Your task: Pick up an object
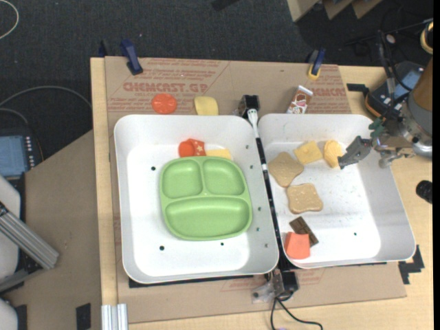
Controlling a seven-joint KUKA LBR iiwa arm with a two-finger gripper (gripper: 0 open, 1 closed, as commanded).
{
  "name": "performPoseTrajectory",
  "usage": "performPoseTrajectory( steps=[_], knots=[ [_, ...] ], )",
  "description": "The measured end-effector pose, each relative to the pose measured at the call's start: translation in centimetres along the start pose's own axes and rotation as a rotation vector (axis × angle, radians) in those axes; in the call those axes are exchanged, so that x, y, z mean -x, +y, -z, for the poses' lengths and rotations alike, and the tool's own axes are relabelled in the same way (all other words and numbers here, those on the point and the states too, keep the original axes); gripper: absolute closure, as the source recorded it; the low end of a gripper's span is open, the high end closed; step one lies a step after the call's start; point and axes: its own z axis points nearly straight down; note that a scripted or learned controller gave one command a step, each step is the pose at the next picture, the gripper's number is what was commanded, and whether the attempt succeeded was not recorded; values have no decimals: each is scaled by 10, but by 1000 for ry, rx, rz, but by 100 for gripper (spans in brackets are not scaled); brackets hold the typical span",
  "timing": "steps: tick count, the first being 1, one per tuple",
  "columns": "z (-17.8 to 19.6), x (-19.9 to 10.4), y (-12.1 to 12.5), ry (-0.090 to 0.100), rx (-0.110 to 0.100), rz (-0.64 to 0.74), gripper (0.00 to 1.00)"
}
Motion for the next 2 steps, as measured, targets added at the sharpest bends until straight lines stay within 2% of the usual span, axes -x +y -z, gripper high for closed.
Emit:
performPoseTrajectory(
  steps=[1,2],
  knots=[
    [-120,-7,134,-3,13,6,0],
    [-159,-23,106,0,7,1,0]
  ],
)
